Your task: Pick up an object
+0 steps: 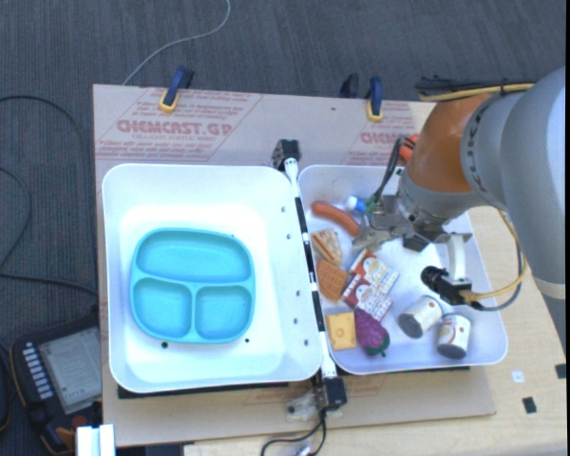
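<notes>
The jaws (369,228) hang low in the upper part of the right-hand bin (489,350), just beside the hot dog (334,218) at its upper left; whether they are spread or clenched cannot be told. For a clean pick, the arm should centre over the hot dog, straddle its narrow width, and avoid the crowded packet (372,286) and crackers (331,278) below.

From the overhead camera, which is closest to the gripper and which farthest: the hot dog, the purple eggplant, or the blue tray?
Measured from the gripper:
1. Hot dog, just to its left in the right bin.
2. Purple eggplant, near that bin's front edge.
3. Blue tray, across in the left bin.
</notes>
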{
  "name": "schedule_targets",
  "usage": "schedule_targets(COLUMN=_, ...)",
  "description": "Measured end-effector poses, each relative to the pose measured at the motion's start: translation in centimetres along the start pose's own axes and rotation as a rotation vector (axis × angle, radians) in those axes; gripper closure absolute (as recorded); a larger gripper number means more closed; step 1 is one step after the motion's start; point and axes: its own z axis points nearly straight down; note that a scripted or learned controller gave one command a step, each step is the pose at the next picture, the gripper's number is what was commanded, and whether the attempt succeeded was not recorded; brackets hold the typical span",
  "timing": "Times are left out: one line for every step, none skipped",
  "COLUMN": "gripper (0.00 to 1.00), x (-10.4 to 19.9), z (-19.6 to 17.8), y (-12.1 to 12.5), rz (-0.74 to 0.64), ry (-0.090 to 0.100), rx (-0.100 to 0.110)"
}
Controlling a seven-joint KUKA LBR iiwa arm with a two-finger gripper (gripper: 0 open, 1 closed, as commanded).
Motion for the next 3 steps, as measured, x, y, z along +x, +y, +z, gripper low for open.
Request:
schedule_targets(gripper=0.00, x=0.00, z=0.01, y=0.00, rz=0.000, ry=0.000, rx=0.000)
schedule_targets(gripper=1.00, x=0.08, z=-0.60, y=-0.02, rz=-0.002, ry=0.001, rx=0.005)
schedule_targets(gripper=0.00, x=0.09, z=-0.60, y=-0.02, rz=-0.002, ry=0.001, rx=0.005)
